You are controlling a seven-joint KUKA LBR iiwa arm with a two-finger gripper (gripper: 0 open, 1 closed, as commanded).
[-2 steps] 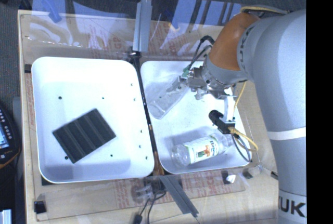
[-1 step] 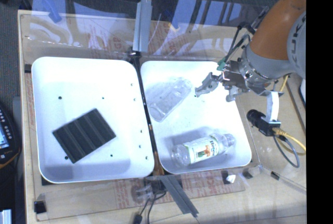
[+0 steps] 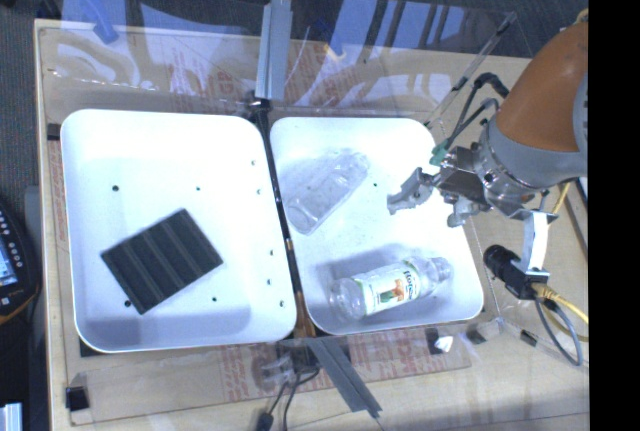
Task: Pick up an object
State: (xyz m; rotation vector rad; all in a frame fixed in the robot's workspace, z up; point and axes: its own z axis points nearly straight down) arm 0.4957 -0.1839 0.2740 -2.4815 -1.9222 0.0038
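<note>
Over the far right side of the right bin, the gripper was hanging above the white floor, just inside the rim. Its two fingers looked spread apart to me, with nothing between them and nothing touching them, so it was an empty hand at that point. You could see bare bin floor in the gap.

Closest thing to it was the clear plastic bottle with the white and green label. It lay on its side just below the gripper in the view, toward the near edge of the same bin, cap end pointing right. Near, but clearly apart from the fingers.

Off to the gripper's left and a touch higher up was a crumpled clear plastic piece, lying flat on a slant in the same bin. It was too see-through for me to say exactly what it was.

Way further left of the gripper, across the divider, the left bin held a black ribbed panel, flat and turned at an angle, well apart from the hand.

Behind the gripper to the right sat the arm, grey with its orange band, with some cables hanging off it.
</note>
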